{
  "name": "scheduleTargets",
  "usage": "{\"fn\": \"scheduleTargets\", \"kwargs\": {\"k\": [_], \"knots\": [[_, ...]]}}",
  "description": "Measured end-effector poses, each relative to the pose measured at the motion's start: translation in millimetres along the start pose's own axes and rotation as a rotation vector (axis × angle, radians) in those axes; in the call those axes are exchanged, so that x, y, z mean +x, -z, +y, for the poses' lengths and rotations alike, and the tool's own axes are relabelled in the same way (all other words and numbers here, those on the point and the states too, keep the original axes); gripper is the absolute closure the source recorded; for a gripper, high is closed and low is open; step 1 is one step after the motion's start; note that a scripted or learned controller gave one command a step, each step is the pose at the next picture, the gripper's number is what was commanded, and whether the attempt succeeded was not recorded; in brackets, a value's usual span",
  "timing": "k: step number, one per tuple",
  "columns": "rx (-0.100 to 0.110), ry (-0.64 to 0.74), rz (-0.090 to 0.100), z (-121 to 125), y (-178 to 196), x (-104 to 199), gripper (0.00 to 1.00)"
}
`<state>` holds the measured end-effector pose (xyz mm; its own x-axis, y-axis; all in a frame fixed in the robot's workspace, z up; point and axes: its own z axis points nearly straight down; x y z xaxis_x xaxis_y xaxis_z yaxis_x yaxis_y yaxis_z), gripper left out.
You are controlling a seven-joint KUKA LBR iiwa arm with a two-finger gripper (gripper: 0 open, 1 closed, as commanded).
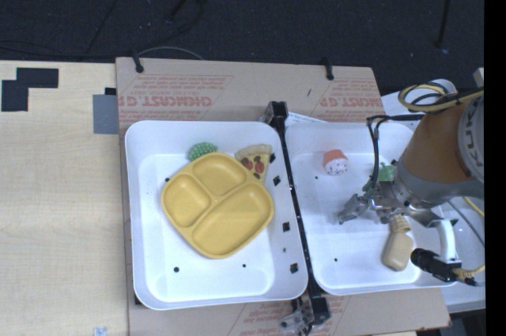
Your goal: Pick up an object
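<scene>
Yellow plastic catches our eye first in the camera view: a three-compartment divided plate (218,205) lies in the left bin (150,271). Touching its far rim sit a green toy (202,149) and a toy pizza slice (255,159). Well right of the plate, in the right bin (332,271), we see a small red-and-white toy (335,162) and a tan bottle (398,243). The gripper (353,209) hovers between those two, its fingers spread and gripping nothing.
</scene>
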<state>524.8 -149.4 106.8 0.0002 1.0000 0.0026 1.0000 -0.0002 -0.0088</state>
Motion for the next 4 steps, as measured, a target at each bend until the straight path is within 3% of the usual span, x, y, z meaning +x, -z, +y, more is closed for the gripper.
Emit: {"fn": "scheduleTargets", "kwargs": {"k": [1,2,4], "knots": [[-0.004,-0.001,-0.001,-0.4,-20.4,0.7,0.0],[-0.005,-0.004,-0.001,0.0,-8.5,-0.2,1.0],[-0.011,0.002,-0.003,7.5,90.7,4.9,1.0]]}}
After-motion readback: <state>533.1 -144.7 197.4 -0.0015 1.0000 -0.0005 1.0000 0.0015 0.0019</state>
